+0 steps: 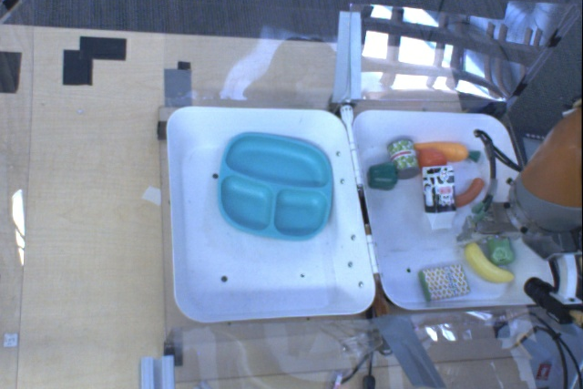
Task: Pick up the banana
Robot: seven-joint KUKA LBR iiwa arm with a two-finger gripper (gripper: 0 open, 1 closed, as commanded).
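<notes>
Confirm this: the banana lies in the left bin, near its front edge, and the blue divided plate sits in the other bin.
Not right. The camera view shows the banana in the right bin, near its front edge, close to the gripper. The blue divided plate sits in the other bin, the left bin.

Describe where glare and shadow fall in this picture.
In the camera view, glare whitens the clear panels behind the right bin; a soft shadow lies along the left bin's near wall; the banana stays evenly lit and fairly sharp.
</notes>
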